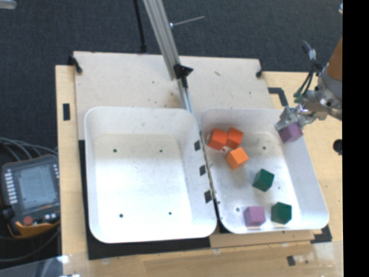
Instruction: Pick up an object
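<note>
Gripper (290, 122) at the right bin's (305, 172) far right rim, its fingers closed around a purple block (290, 132).

The purple block sits between the fingertips, hanging just under them above the rim. Left of the fingers and lower, three orange blocks (227, 145) cluster together on the bin floor. Below the fingers lie two green blocks (263, 179) and a second purple block (253, 215). The left bin (144, 172) lies well left of the fingers.

Six wooden cubes lie in the shallow white right bin (308, 178): three clustered (226, 141) near its rear-left, three toward its front. A seventh cube (290, 131) sits at its rear-right rim.
</note>
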